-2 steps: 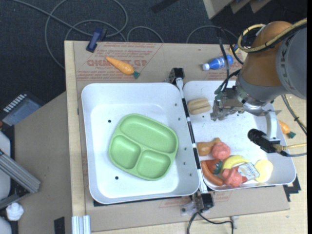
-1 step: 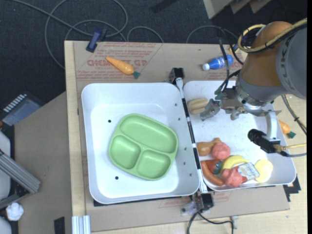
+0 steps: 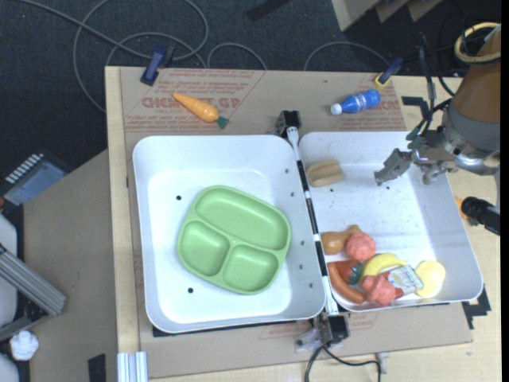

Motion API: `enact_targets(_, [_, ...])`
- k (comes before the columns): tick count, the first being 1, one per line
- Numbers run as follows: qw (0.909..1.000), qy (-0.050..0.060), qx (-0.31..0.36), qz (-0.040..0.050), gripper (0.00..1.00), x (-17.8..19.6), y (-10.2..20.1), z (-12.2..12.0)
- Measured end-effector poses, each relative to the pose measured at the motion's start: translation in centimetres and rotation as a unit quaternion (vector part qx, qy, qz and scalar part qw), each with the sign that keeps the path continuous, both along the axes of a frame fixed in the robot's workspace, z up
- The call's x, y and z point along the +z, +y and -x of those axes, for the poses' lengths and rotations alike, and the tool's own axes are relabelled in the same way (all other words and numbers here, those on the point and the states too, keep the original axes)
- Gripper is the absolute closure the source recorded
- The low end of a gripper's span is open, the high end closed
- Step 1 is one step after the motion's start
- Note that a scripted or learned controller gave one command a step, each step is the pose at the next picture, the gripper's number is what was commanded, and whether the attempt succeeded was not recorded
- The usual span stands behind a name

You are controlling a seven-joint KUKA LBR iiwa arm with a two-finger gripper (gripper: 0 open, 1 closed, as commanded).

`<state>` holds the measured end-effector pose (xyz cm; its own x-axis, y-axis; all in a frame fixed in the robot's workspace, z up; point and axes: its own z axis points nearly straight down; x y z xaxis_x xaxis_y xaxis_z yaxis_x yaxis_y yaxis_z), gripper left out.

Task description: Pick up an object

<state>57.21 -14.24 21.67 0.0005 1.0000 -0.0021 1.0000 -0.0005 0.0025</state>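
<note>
We list 2 white bins on 1 surface (image 3: pixel 119 213), taken left to right, each place given from the end effector (image 3: pixel 406 165).

1. Left bin (image 3: pixel 159 181), well to the end effector's left: 1 green divided plate (image 3: pixel 233 239) with 3 compartments, nothing on it.
2. Toy carrot (image 3: pixel 199 107), outside the bins on the surface, far to the left of the end effector and beyond it.
3. Right bin (image 3: pixel 445 229), the bin the end effector hangs over, near its far right wall.
4. Tan bread-like block (image 3: pixel 324 173), lying alone, left of the end effector at about the same depth, apart from it.
5. Heap of toy food (image 3: pixel 374 270) at the near rim, well nearer than the end effector: orange, red and pink pieces, 1 yellow banana (image 3: pixel 385 263), 1 pale yellow piece (image 3: pixel 430 275), all touching or overlapping.
6. Blue bottle (image 3: pixel 357 103), outside the bin, beyond the end effector.
7. End effector: its 2 fingers stand apart with nothing between them, so it is open and carries no object.

We judge the step to be the approach. We would favour the tan block: it is isolated, so the fingers can straddle it without nudging neighbours. We would centre over it, line the fingers across its short side, descend close to the bin floor, then close. The heap risks a glancing or double grasp.
</note>
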Motion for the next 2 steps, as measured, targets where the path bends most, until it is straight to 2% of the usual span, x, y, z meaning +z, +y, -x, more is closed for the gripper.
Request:
enact_targets(1, [1.0000,0.000,0.000,0.0002,0.00,2.2,-6.7,-5.8])
enact_targets(2, [1.0000,-0.001,0.001,-0.0002,0.00,4.4,-3.0,-9.5])
